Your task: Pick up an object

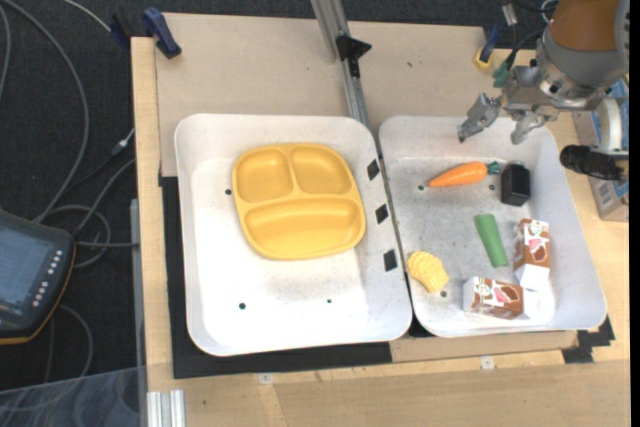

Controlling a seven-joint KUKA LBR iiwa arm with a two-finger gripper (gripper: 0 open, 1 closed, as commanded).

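Right bin (575, 245) holds the clutter; yellow tray (297, 200) sits in the left bin. Gripper (505, 123) hovers at twelve o'clock over the carrot (458, 176), fingers spread wide, nothing between them. Risk: the carrot's round, tapered body likely rolls or squirts from a closing pinch; black block (515, 184) at three o'clock crowds a finger.

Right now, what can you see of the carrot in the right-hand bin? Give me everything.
The carrot is a small toy, plastic by its look, with an orange tapered body and a bit of green at the thick end. It lies flat on the floor of the right bin, near the far wall, tip pointing toward the left bin. A black block sits just beyond the green end. The gripper hangs above and behind it, holding nothing.
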